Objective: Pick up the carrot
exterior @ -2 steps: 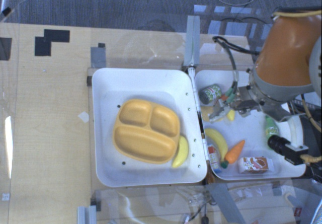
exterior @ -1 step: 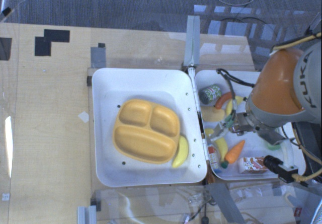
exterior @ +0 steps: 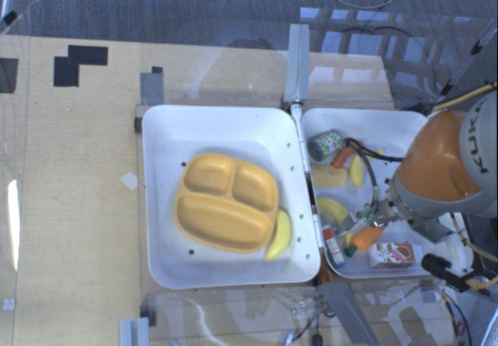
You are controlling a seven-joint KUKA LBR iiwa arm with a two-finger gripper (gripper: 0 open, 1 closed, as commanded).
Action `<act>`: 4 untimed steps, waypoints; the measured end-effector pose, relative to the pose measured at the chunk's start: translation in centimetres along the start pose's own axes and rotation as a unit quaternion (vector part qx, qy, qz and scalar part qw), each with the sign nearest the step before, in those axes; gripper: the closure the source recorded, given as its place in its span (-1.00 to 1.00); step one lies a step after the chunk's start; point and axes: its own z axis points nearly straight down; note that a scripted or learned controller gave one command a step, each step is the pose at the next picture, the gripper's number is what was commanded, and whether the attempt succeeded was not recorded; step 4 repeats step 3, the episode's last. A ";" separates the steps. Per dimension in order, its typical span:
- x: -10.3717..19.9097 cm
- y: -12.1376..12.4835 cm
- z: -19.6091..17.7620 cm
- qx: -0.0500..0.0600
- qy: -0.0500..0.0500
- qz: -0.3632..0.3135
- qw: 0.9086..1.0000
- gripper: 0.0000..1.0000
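Pale wood bench (exterior: 78,204); gripper (exterior: 372,221) over tapered orange carrot (exterior: 366,238).

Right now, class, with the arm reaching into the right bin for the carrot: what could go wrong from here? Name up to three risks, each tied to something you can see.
1. The carrot lies close among clutter: a small bottle on one side and a carton on the other. The gripper might nudge or catch those instead.
2. A second orange piece sits by the can, so a program could mistake it for the target.
3. The carrot lies near the bin's front wall, which may crowd the approach.
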 end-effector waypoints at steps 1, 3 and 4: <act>0.0 0.0 0.0 0.000 0.000 0.000 1.000 -1.00; 8.5 6.9 -14.3 0.003 0.001 0.011 1.000 1.00; 8.5 6.9 -14.3 0.003 0.001 0.011 1.000 1.00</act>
